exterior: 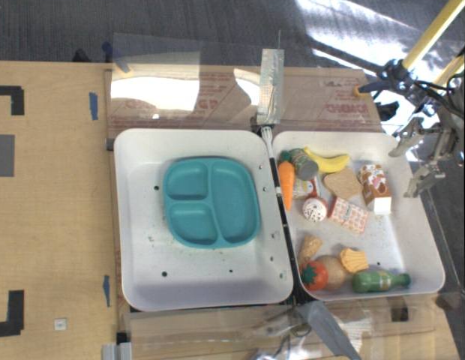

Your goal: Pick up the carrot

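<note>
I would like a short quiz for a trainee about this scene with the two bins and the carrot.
1. True or false: the carrot lies in the right bin, close to the wall it shares with the left bin.
2. What rests in the left bin? A) a teal divided plate B) a banana C) a tomato
3. Fill in: the green bottle lies near the right bin's ____ edge in the view (upper or lower).

Key
1. True.
2. A; the banana and tomato are in the right bin.
3. Lower.
</note>
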Controlling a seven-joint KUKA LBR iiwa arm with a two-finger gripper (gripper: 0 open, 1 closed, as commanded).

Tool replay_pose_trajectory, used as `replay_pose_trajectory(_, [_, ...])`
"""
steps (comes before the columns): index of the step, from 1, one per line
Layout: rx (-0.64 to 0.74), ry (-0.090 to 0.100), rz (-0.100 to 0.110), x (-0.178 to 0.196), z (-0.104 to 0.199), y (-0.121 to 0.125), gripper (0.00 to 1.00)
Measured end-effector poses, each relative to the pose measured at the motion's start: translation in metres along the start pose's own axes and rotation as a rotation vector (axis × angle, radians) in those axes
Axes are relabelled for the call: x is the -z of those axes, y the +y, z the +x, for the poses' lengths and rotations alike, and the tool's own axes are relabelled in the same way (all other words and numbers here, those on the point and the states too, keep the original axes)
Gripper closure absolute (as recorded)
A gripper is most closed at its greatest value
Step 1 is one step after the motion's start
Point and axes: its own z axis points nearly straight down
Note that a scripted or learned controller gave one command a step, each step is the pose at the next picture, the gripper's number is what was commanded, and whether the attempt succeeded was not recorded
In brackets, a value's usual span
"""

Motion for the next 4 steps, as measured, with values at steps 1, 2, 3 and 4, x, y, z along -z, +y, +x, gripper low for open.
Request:
replay_pose_trajectory(1, [-0.264,0.005,-0.001,-0.041,0.067,0.047,0.00])
replay_pose_trajectory(2, [-0.038,-0.002,0.000,-0.163,0.092,0.082,0.00])
replay_pose_trajectory(3, [-0.036,-0.009,0.001,-0.153,0.090,0.084,1.00])
replay_pose_trajectory(4, [-0.124,-0.007,-0.003,-0.068,0.087,0.152,1.00])
